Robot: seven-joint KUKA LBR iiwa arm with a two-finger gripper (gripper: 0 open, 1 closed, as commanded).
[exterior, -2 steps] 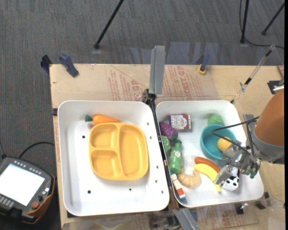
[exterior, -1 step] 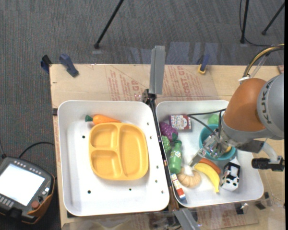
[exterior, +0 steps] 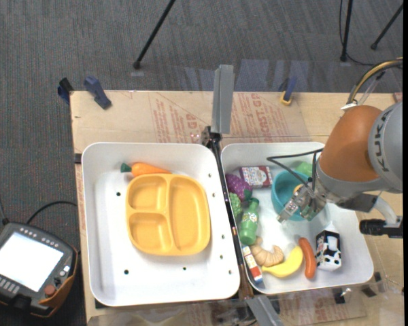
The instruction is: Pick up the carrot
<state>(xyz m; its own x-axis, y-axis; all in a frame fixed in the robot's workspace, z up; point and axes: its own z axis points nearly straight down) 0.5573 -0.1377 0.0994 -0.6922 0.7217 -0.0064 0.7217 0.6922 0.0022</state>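
Carrot (exterior: 151,169) lies in the left bin (exterior: 98,250), wedged at twelve o'clock of the yellow tray (exterior: 168,213). Your gripper (exterior: 298,206) hovers in the right bin (exterior: 357,263) by the teal bowl (exterior: 283,190); I cannot tell its finger state. You've a leftward reach ahead.

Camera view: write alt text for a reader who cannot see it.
A grey and orange robot arm's gripper hovers over the right bin by a teal bowl, far from the carrot, which lies in the left bin against the top edge of a yellow divided plate. The right bin also holds a banana, a sausage and other toys.
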